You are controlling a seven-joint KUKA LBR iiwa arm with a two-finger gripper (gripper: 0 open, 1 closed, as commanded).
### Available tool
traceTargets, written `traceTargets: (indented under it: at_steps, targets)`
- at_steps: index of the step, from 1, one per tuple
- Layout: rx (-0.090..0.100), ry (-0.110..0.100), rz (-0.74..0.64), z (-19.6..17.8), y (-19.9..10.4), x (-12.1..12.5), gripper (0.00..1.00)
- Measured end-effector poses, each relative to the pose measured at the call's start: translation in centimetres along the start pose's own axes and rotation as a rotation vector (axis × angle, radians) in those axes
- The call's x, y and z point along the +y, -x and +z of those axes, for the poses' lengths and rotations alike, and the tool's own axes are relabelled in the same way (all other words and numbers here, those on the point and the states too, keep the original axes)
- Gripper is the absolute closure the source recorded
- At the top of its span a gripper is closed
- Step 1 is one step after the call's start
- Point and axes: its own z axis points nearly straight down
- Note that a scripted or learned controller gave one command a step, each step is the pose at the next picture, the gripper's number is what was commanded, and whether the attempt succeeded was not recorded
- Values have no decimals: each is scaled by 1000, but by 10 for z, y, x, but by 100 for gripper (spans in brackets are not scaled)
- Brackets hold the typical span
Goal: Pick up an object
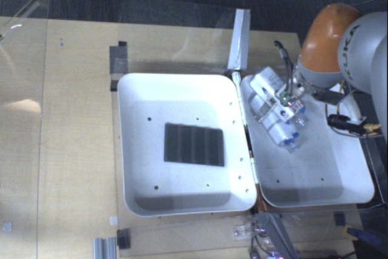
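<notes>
Two white bins: left bin (pixel 139 191) holds one dark ribbed pad (pixel 194 144). One arm (pixel 339 45), gripper (pixel 274 112) low over right bin (pixel 339 191). Grip state cannot tell. No loose object discernible there.

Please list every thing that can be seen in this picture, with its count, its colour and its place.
Left bin: one, white, at the middle of the bench.
Dark ridged object: one, dark grey, flat at the centre of the left bin.
Right bin: one, white, beside the left bin, under the arm.
Divider strip: one, grey, rising from the far end of the seam between the bins.
Bench: one, light wood colour, under both bins.
Arm: one, grey with orange band, reaching in from the right.
Gripper: one, white and silver, low over the right bin's far left part.
</notes>
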Motion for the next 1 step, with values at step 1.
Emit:
traceTargets:
  at_steps: [1]
  targets:
    - [-16, 7, -163, -75, -26, 37, 100]
